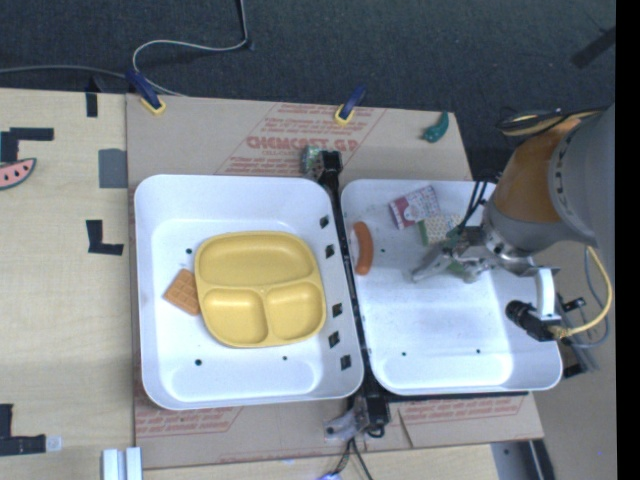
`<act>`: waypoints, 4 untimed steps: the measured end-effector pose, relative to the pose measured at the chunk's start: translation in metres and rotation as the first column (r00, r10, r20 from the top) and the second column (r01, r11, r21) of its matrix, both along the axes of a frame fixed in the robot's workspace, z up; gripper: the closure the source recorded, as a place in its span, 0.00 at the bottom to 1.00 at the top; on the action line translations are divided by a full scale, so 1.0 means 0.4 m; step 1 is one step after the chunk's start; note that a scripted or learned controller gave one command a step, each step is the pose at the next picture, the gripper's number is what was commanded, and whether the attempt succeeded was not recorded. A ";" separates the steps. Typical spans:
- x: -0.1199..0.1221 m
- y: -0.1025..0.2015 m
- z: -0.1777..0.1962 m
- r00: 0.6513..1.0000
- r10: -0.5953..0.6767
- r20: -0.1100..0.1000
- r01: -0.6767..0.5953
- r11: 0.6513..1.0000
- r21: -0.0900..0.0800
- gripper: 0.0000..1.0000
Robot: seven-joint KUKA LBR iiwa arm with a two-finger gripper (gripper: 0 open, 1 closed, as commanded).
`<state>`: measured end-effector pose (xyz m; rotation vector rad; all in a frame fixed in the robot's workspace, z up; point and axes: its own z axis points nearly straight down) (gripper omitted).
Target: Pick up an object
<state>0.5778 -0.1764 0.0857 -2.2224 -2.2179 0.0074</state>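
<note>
In the right bin (450, 368) a small brown-orange sausage (363, 247) lies upright along the left wall. A pink and white packet (413, 206) lies near the bin's far wall, with a greenish piece (437, 230) just below it. My gripper (428, 266) hangs low over the middle of this bin, pointing left. It is right of the sausage and just below the greenish piece, with nothing visibly in it. The grey arm with its orange band (525, 183) reaches in from the right.
The left bin (240, 380) holds a yellow divided plate (262, 288) with a tan cracker-like piece (182, 291) tucked at its left edge. Black clips line the wall between the bins. A teal object (435, 126) and two clamps lie on the cardboard behind.
</note>
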 end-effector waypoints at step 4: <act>0.161 0.031 0.045 1.000 0.000 -0.009 0.000 1.000 -0.007 1.00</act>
